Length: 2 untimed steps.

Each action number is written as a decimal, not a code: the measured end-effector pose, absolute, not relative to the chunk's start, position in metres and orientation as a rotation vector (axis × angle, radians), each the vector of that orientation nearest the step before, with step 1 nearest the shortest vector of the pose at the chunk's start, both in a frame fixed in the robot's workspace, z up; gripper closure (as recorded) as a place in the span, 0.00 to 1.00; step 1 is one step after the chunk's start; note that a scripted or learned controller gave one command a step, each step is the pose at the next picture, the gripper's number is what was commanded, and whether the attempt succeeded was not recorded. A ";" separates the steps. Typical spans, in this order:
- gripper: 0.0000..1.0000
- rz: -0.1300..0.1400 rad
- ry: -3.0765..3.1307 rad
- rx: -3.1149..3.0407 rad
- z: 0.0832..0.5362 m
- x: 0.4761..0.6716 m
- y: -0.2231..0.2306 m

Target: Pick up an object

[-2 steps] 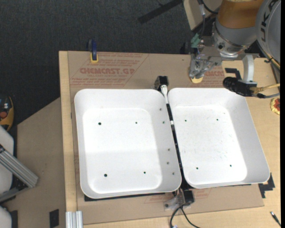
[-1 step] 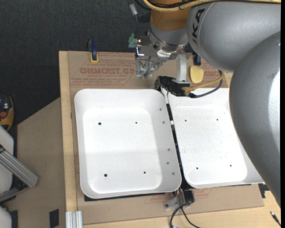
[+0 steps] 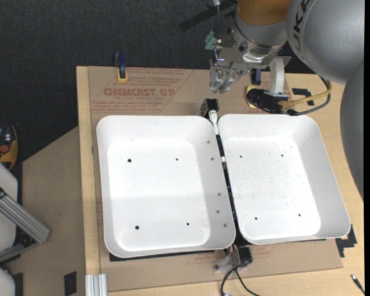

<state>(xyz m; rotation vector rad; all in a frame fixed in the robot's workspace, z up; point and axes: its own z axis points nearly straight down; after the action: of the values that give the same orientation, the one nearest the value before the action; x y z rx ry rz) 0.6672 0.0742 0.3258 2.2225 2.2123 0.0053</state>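
My claw (image 3: 222,81) hangs above the counter (image 3: 156,92), behind the bins (image 3: 156,130) | grip state: cannot tell | touches nothing

One fixed camera overlooks both bins (image 3: 110,191) obliquely.

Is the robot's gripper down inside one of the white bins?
No, the gripper hangs over the brown board behind the bins, past the top edge of the left bin and right bin.

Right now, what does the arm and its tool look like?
The arm is bulky, rounded and grey, with an orange band above the wrist. Below it hangs a small metallic tool with greenish fittings beside it.
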 end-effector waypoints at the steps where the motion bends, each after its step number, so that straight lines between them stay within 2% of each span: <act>1: 1.00 -0.006 2.237 2.216 0.255 0.664 0.174; 2: 1.00 0.011 2.215 2.220 0.319 0.668 0.141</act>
<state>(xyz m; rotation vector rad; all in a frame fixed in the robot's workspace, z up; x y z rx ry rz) 0.6675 0.1406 0.3192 2.2199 2.2146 0.0108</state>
